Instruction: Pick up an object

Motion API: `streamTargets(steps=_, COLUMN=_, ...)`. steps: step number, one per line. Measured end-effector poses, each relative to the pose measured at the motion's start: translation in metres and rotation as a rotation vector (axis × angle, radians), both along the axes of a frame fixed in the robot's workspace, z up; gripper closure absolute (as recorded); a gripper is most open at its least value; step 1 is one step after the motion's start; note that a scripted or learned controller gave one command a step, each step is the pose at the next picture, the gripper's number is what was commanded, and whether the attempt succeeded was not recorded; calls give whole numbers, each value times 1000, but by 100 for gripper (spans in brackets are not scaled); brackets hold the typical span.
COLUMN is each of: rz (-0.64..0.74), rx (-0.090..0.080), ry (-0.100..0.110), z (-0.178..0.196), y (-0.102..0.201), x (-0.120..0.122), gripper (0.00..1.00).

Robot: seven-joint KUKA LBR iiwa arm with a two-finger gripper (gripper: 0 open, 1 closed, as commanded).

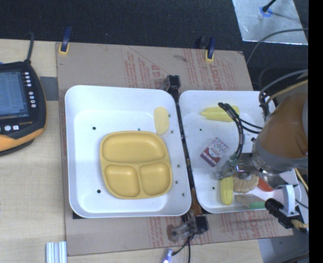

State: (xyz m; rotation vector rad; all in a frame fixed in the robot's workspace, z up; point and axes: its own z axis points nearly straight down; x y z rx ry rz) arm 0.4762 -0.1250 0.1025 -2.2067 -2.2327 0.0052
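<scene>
So, two white bins are seen side by side on the bench from above. A yellow tray (136,164) with three compartments is laid in the middle of the left bin (79,147), and a pale yellow piece (161,119) is propped near that bin's upper right corner.

The arm (284,133) is reached in from the right, low over the right bin (197,147), with the gripper (239,171) parked near the bin's lower right part. Whether it's clenched or released can't be told, since the fingers are buried in the clutter.

A yellow corn cob (226,190) is found by the lower edge, just beside the gripper. A small red-and-white packet (214,151) is set near the bin's middle, and a yellow banana-like toy (217,114) along the upper edge. A tablet (10,106) is left at the bench's left edge.
</scene>
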Motion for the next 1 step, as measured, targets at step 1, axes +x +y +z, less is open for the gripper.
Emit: streamTargets(steps=1, rz=-6, rx=1, ry=-1, z=89, y=64, x=41, gripper=100)
